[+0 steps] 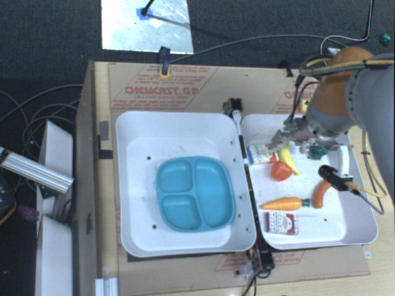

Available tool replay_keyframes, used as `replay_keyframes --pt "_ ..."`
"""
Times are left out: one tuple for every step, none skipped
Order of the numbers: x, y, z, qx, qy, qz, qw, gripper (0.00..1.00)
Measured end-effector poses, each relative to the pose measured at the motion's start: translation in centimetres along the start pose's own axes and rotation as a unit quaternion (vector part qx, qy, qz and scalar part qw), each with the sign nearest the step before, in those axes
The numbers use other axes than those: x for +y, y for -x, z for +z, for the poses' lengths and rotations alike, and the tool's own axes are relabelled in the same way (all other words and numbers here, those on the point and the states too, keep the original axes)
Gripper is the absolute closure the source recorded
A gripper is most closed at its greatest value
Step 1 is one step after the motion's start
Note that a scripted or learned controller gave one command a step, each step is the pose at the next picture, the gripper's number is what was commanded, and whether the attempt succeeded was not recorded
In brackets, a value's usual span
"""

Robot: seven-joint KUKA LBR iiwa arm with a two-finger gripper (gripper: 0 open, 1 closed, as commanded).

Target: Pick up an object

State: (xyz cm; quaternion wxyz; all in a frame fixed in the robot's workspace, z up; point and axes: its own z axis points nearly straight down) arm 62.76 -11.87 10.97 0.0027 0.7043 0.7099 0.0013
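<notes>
The right bin holds several items. A small white and yellow box lies by its left wall, with a yellow banana and a red tomato just to its right. An orange carrot lies lower down, above a red and white packet. An orange-red sausage lies to the carrot's right. My gripper hangs at the bin's upper middle, just above the banana's top end and the box. Nothing shows held in it.
The left bin holds a blue divided plate. A black clip sits on the wall between the bins. The grey arm with its orange band covers the right bin's far right corner.
</notes>
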Motion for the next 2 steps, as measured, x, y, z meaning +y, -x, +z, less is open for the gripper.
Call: replay_keyframes --pt "-4.7 -2.8 2.5 0.001 -0.003 0.003 1.0000 0.00" --pt "-4.6 -2.8 1.4 0.001 -0.001 0.002 1.0000 1.00"
